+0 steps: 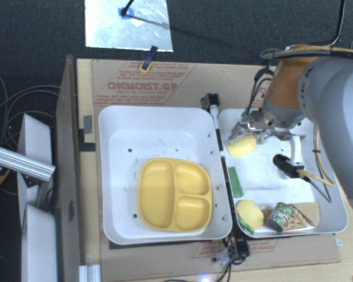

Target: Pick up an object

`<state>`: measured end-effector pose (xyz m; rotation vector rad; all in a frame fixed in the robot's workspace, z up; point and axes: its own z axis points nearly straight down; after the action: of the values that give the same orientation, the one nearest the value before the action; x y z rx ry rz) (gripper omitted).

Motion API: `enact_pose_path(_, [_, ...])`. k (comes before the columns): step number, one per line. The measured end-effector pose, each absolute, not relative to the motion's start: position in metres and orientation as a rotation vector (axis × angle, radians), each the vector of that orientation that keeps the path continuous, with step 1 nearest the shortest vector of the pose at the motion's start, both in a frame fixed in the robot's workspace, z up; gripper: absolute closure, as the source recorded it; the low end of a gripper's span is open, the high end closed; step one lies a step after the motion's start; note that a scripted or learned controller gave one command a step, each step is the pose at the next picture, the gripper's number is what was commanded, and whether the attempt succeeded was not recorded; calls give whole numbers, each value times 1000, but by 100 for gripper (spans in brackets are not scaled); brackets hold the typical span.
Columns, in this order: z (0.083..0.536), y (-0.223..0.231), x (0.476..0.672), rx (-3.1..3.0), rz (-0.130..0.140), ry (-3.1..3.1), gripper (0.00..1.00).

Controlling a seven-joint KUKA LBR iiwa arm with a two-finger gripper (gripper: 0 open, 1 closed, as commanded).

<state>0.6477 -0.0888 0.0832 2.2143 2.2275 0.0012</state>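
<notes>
The bench point(142, 86) shows a printed cardboard sheet under both bins. The left bin point(122, 135) holds the yellow plate point(175, 194), a divided dish with three compartments, lying flat in the near half of that bin; every place below is given from this plate.

Just right of the plate, past the wall where the two bins meet, a short green strip point(235, 182) lies along the left edge of the right bin point(262, 182). Right of the plate and farther from the camera sits a pale yellow lump point(241, 148), close to that same shared wall. The gripper point(249, 131) hangs directly over the lump, at or very near its top. Whether the jaws are spread or pressed together cannot be told, nor whether they touch the lump.

Right of the plate's near edge lies a rounded yellow fruit point(250, 214). Just beyond it is a green can point(277, 218) on its side, then a flat pizza-slice piece point(301, 216). The grey arm point(326, 96) with its orange band rises farthest right of the plate.
</notes>
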Motion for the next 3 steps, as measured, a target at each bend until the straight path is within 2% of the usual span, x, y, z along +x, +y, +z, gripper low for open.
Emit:
enact_pose_path(1, [100, -89, 652, 2206, 16, 2222, 100])
enact_pose_path(2, [198, -30, 614, 2207, 14, 2230, 100])
enact_pose_path(3, [184, -38, 643, 2212, 5, 2227, 100])
